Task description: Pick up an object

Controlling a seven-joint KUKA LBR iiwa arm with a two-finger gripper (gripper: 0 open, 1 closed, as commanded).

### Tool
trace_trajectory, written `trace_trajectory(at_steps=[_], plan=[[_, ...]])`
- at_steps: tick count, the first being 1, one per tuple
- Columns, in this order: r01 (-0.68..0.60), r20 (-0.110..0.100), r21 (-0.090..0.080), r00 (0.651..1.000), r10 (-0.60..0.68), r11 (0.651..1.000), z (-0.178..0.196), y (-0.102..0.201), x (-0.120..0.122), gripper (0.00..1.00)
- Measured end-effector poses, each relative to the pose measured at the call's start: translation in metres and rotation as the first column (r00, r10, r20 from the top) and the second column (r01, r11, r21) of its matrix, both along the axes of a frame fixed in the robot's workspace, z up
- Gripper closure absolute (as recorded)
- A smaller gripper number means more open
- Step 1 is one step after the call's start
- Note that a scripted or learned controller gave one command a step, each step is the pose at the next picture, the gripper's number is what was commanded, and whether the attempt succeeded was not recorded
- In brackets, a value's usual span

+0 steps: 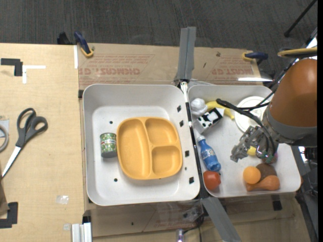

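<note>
White bins (96,135) number two, one blue bottle (208,155); pincer (246,149) state unclear.

Dark grey carpet floor (151,9) lies beyond a pale wooden bench (38,150). Brown cardboard (131,64) covers the bench's right part; scissors (22,132) rest on its left.

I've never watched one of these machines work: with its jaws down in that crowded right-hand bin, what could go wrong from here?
1. The gripper hangs over bare bin floor, apart from the round orange ball and the blue plastic bottle, so it may close on nothing.
2. The ball touches a brown and orange object by the white right bin's wall; a nudge could push it away.
</note>
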State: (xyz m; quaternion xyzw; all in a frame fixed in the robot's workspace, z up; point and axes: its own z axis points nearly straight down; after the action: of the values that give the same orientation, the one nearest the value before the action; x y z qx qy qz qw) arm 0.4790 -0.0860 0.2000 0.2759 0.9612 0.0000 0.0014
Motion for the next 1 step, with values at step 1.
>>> trace_trajectory(at_steps=[1], plan=[[-0.006, -0.001, 0.0, 1.0, 0.006, 1.0, -0.1082, -0.0171, 0.0019, 1.0]])
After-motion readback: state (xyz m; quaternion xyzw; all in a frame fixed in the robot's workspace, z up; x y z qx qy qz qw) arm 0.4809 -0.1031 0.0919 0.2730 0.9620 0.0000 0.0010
